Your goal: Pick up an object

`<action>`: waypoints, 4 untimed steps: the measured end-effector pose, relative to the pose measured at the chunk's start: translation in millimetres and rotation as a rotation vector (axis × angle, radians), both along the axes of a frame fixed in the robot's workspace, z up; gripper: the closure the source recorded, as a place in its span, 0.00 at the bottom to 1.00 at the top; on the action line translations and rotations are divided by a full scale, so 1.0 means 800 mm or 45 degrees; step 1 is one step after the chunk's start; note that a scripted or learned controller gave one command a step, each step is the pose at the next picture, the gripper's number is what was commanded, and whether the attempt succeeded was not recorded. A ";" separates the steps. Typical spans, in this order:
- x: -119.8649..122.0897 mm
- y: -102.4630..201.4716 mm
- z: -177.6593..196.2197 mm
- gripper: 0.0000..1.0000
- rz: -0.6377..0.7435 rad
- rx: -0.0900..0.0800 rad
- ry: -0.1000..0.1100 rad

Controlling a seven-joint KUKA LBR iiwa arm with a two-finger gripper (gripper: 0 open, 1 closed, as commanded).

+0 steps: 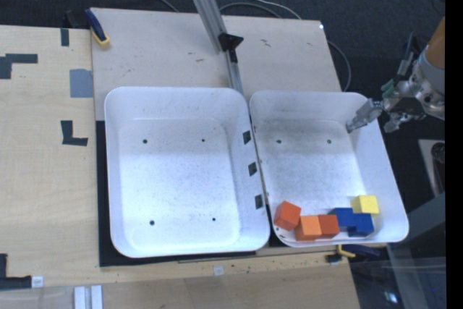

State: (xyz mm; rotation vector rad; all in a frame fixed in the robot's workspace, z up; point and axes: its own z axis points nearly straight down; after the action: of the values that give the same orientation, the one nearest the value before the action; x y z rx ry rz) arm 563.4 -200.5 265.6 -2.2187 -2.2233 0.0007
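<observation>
While the gripper hangs over the right bin's far right rim, fingers spread and holding nothing, the blocks sit clustered along that bin's near edge. The yellow block, resting partly on the blue block by the near right corner, looks easiest; the arm should descend straight over it, clear of the rim.

Gripper hangs over the right bin's far right rim, fingers spread, nothing between them; coloured blocks huddle along the near edge.
</observation>
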 end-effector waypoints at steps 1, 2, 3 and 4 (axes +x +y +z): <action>0.001 0.001 0.012 1.00 0.003 0.000 0.000; -0.052 0.083 0.032 1.00 0.006 0.003 0.000; -0.085 0.166 0.053 1.00 0.008 0.003 0.000; -0.082 0.214 0.189 1.00 0.004 0.000 -0.011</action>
State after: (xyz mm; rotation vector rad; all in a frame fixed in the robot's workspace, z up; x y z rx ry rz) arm 497.9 -29.3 416.9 -2.2188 -2.2311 -0.0088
